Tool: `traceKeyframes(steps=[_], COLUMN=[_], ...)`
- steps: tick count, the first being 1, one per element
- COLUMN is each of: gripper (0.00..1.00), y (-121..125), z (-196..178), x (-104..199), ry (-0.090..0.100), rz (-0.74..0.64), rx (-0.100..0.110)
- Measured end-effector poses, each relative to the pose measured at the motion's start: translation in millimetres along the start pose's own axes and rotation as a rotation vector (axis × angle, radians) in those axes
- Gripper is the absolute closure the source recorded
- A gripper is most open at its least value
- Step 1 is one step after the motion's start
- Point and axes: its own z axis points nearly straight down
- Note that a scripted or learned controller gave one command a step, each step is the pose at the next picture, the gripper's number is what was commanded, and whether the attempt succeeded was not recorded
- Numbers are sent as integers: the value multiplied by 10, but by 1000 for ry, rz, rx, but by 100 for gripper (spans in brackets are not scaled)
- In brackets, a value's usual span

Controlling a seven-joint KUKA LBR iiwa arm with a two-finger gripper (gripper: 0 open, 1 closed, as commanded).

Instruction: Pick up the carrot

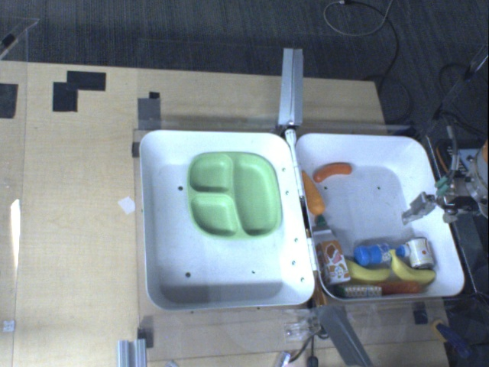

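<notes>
The carrot (pixel 312 193) is orange with a green top at its near end. It lies along the left wall of the right bin (pixel 382 155), pointing toward the back. My gripper (pixel 432 205) hangs over the bin's right side, near the right wall. It is well to the right of the carrot, with bare bin floor between them. Nothing shows between its fingers.
An orange-red sausage-shaped piece (pixel 333 171) lies just behind the carrot. Along the right bin's front edge sit a small carton (pixel 332 260), a blue bottle (pixel 372 254), a banana (pixel 382 273) and a can (pixel 419 252). The left bin (pixel 164 205) holds a green divided plate (pixel 233 193).
</notes>
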Motion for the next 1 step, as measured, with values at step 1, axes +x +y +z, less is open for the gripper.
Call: traceKeyframes(steps=[1], gripper=[0], y=[501], z=[66], x=[730], ry=[1], rz=[168], rx=[0])
